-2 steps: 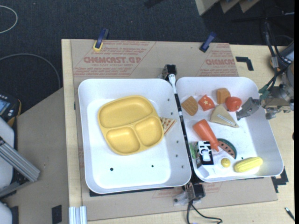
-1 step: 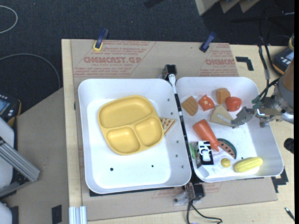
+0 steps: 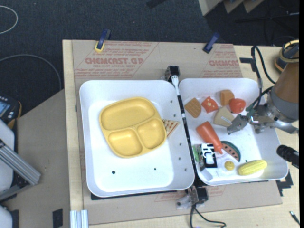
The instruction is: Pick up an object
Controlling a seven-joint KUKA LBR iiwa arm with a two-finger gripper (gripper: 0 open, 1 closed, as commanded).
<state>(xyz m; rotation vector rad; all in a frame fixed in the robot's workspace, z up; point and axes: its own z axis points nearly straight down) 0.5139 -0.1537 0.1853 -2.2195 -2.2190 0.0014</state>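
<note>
My gripper (image 3: 247, 127) hangs over the right side of the right bin (image 3: 269, 141), open, with nothing between its fingers. Its left fingertip (image 3: 236, 125) sits just right of a beige wedge (image 3: 222, 117). Close by lie a red tomato (image 3: 237, 105), an orange block (image 3: 226, 97), a red strawberry-like piece (image 3: 209, 104) and a brown cookie (image 3: 193, 108). An orange carrot (image 3: 209, 134) lies aslant in the bin's middle. Toward the front are a watermelon slice (image 3: 232, 151), a corn cob (image 3: 252, 166) and a small yellow ball (image 3: 229, 165).
The left bin (image 3: 90, 127) holds a yellow divided plate (image 3: 131, 126) and a small triangular waffle slice (image 3: 170, 126) at its right wall. A black-and-white item (image 3: 208, 156) and a green piece (image 3: 198, 153) lie at the right bin's front left. Cables run at the bench's right edge.
</note>
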